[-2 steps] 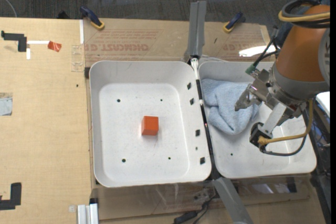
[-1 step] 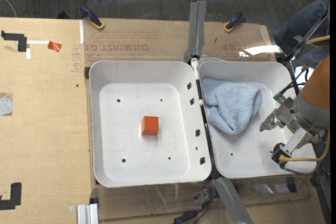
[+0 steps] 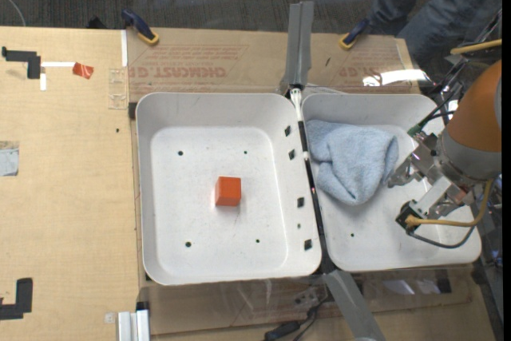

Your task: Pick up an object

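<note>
Orange and grey, the robot arm (image 3: 479,124) comes in over the right bin (image 3: 359,247). Its gripper (image 3: 403,172) hangs low over that bin's white floor. I cannot tell if the gripper is spread apart or pressed together, and nothing can be seen held in it. Just in front of the gripper, almost touching it, lies a soft blue-grey cloth (image 3: 354,160), all bunched up. Far from the gripper, past the cloth and over the wall between the bins, a small red block (image 3: 228,192) sits alone in the middle of the left bin (image 3: 160,172).
</note>
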Controlling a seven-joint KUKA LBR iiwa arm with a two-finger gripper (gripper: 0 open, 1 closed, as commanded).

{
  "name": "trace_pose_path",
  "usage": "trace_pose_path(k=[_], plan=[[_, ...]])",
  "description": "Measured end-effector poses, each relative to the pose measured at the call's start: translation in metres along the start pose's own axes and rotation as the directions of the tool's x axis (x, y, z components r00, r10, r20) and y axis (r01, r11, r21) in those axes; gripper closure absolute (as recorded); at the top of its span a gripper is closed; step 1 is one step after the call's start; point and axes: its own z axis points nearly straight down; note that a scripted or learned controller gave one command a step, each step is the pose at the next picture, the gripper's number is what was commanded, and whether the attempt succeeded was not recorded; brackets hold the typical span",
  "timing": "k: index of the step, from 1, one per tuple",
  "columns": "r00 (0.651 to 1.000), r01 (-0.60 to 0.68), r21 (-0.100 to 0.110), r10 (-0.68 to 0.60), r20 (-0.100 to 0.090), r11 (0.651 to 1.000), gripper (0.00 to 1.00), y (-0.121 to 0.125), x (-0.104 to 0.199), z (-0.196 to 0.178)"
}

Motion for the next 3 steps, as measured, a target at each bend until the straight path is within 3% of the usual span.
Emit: trace_pose_path(k=[1,2,3], plan=[[1.000,-0.001,0.004,0.001,0.004,1.000,1.00,0.001,-0.001,-0.006],[1.000,-0.008,-0.002,0.008,0.002,1.000,1.00,-0.052,0.021,-0.110],[0.998,-0.057,-0.001,0.057,0.004,0.998,1.00,-0.035,0.083,-0.094]])
